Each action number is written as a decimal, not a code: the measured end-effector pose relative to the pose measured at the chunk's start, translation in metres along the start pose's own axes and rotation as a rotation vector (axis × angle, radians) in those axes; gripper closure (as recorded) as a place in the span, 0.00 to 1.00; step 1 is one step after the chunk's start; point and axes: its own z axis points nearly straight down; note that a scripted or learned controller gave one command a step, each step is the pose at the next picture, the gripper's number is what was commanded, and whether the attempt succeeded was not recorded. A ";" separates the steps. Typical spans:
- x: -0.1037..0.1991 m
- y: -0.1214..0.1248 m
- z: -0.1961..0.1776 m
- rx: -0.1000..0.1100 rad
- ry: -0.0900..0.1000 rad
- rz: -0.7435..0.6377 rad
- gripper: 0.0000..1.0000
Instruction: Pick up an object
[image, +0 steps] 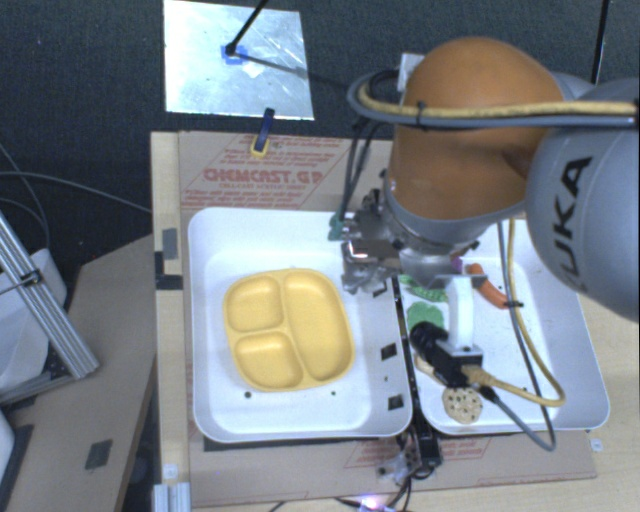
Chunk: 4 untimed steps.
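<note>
- You cannot tell whether the gripper (368, 262) at frame centre is released or clenched.
- Its wrist hides the right bin (570, 340); a grab there may miss.
- The yellow tray (288, 328) looks wide and may slip.

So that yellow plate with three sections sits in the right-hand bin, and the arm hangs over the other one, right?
Not quite. The camera view shows the yellow plate with three sections in the left bin, and the arm hangs over the right bin.
</note>
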 end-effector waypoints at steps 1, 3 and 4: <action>-0.026 0.057 0.073 0.005 -0.004 0.008 1.00; -0.067 0.056 0.106 0.005 -0.004 0.008 1.00; -0.064 0.057 0.094 0.001 -0.001 0.004 1.00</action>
